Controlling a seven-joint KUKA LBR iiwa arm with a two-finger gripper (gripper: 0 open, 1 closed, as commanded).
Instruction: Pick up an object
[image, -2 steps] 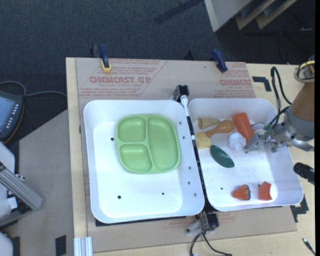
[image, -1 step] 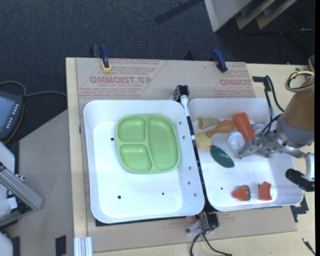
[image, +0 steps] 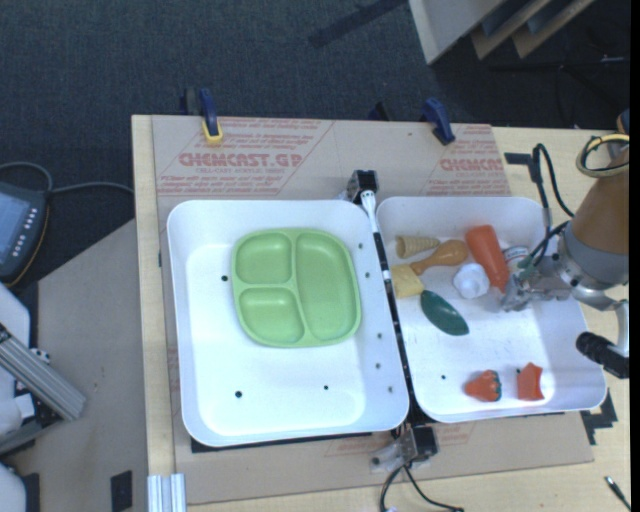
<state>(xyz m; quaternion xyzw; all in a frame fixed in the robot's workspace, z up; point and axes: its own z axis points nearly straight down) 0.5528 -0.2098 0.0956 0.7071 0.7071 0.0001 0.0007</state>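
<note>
Grey arm reaching into right bin; gripper state unclear, hovering beside white ball w/ orange carrot just beyond.

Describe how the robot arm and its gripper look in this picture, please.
The arm has an orange-brown band above a grey wrist section. Thin black and yellow cables loop near its upper part. The gripper is a small piece of silvery metal with dark details, over the right white bin. The picture is too coarse for markings.
</note>
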